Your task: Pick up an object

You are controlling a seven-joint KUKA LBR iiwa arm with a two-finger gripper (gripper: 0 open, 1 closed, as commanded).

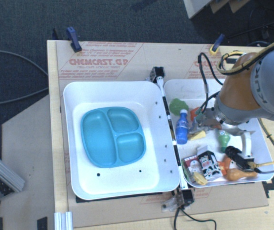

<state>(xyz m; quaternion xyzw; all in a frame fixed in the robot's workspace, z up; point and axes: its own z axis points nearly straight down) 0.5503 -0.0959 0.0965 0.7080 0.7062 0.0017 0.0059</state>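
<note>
While the grey arm with its orange band reaches in from the right of the frame, the pincer sits low over the middle of the right-hand shallow white bin. Pincer opening: cannot tell, because the wrist hides it. Nothing is seen held.

Camera view, right bin. The pick candidates are crowded here.
- A blue plastic bottle with a white cap lies along the bin's left wall, just left of the pincer.
- A green soft lump is above the bottle.
- A small yellow piece is by the bottle's lower end, just below the pincer.
- A small green item is right of centre.
- A printed red-and-white packet is at lower left, with a yellow banana-shaped toy at its lower edge.
- An orange-brown toy is at lower right.

Camera view, left-hand shallow white bin. A light blue divided plastic plate is centred, well apart from the pincer. Both bins rest on the printed board surface.

Judgement: an approach to the bottle and yellow piece, with no grasp yet.

Risks:
- The bottle is round and close to the wall, so it may roll or squirt out on closing.
- The close neighbours may be nudged, or two things caught at once.
- A descent between items would close on nothing.
</note>
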